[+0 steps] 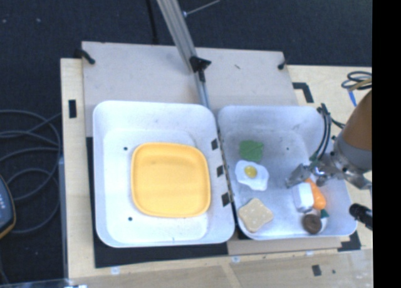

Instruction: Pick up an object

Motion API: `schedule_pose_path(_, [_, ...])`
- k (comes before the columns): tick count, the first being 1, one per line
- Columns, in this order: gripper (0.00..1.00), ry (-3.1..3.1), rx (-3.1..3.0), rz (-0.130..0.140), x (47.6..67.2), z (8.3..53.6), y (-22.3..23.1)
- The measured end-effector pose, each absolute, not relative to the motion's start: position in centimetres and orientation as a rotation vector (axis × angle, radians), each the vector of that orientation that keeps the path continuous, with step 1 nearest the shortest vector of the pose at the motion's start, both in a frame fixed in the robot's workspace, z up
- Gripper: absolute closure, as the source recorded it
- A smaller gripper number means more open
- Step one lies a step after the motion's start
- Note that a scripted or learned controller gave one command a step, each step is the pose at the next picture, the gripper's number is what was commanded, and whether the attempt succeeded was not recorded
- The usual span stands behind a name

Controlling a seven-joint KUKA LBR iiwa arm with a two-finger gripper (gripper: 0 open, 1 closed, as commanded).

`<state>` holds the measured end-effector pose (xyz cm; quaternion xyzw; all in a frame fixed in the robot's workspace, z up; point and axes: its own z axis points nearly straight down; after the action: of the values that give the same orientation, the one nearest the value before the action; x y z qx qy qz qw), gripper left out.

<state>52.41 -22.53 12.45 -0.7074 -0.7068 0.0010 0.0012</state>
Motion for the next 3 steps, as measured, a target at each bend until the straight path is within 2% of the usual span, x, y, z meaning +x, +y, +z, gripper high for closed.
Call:
schedule_pose_path(1, [0.00,-2.221,-2.223,0.001,52.4,10.0,-22.6])
schedule_pose_path(2, [1.00,-2.223,-2.226,-0.003,52.5,11.2,-22.6])
schedule_pose_path(3, [1.00,-2.225,-2.224,-0.004,53.2,15.9,-22.1])
